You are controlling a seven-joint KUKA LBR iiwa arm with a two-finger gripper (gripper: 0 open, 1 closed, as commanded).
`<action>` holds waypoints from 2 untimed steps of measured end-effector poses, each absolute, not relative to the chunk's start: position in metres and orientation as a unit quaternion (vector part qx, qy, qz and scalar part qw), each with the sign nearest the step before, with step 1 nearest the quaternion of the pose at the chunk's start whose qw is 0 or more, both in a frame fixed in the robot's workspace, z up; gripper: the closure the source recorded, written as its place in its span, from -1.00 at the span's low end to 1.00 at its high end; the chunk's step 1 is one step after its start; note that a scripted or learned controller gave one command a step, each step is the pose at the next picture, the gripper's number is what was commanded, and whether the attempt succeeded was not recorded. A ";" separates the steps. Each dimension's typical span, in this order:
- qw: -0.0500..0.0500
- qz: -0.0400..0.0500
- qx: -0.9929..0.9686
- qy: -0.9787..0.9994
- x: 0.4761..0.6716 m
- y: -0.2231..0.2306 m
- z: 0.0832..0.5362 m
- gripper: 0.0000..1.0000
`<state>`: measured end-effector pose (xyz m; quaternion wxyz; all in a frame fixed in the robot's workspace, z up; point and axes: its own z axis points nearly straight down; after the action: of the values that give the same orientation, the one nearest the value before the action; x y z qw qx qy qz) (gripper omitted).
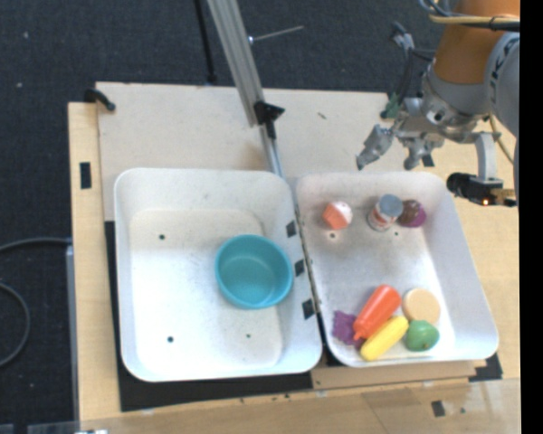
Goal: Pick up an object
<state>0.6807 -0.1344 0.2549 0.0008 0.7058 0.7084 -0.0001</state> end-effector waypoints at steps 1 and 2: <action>0.001 -0.001 0.706 0.708 0.681 -0.135 0.255 -1.00; 0.000 -0.002 0.707 0.707 0.679 -0.141 0.212 -1.00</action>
<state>0.6794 -0.1407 0.2122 0.0001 0.7072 0.7070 -0.0021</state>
